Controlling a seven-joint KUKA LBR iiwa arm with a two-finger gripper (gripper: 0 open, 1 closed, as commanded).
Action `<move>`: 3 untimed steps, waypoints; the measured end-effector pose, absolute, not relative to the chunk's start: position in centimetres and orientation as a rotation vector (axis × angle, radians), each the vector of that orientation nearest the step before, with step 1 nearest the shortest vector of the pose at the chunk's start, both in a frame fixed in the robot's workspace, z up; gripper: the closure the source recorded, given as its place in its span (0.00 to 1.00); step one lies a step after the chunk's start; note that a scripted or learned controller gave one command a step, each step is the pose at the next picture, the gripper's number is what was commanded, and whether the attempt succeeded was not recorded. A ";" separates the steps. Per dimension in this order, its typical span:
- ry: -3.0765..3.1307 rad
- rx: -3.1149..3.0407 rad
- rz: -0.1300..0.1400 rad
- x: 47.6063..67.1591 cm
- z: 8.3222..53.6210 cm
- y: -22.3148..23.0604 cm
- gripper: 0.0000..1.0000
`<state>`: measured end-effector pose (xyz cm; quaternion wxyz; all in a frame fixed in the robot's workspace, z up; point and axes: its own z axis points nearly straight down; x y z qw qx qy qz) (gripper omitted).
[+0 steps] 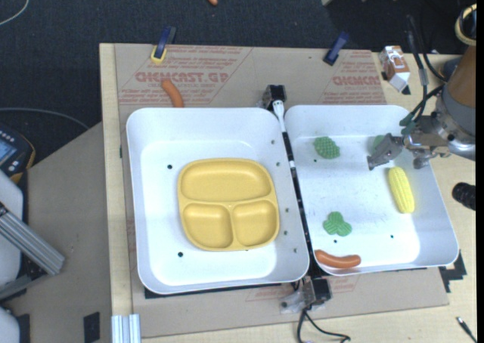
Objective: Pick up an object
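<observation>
Yellow divided tray (227,204) in left bin (144,183); broccoli pieces (327,147), corn (401,189), sausage (338,260) in right bin (439,236). End effector (387,151) low beside corn, reaching in from right. Spread of end effector impossible to tell.

Two shallow white plastic bins are sitting side by side on the bench. The left bin (144,183) is holding a yellow three-compartment plastic tray (227,203) near its middle. The right bin (431,247) is holding a green toy broccoli floret (327,147) toward its back left, another green floret (336,224) nearer the front, an orange toy sausage (337,260) lying against the front wall, and a yellow toy corn cob (401,189) to the right. The metal two-finger gripper (384,152) is hanging just behind the cob. A second orange sausage (173,93) is lying on the brown board behind the left bin.
</observation>
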<state>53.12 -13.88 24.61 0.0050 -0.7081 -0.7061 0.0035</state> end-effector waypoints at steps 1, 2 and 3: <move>-2.222 -2.222 0.000 53.4 25.2 -13.9 0.00; -2.215 -2.218 0.005 53.5 19.0 -14.3 0.00; -2.218 -2.218 0.003 54.3 13.2 -14.2 0.00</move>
